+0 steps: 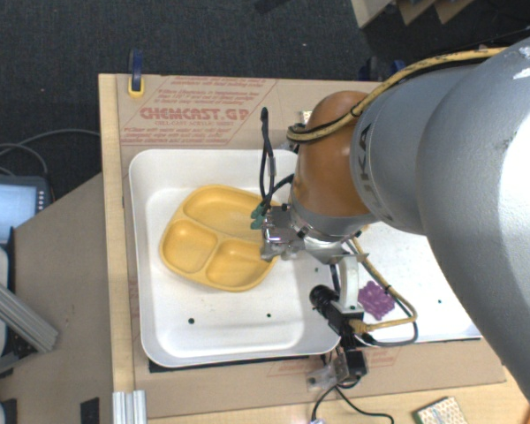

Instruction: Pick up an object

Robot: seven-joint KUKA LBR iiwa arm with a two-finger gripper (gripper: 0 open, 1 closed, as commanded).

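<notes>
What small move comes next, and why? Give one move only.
Probably lower the arm a little toward the yellow three-compartment plastic plate in the left white bin. The wrist sits at the plate's right rim, the nearest object; the small purple block lies off in the right bin.

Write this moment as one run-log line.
arm: over bins' divide | yellow tray: left bin | purple object: right bin | grasp: unclear

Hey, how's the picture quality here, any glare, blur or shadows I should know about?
Camera view: lighting is even and soft; the left bin looks bright without washing out; the yellow divided plate is sharp; the arm, close to the lens, looks slightly soft and casts faint shadow beneath.
</notes>
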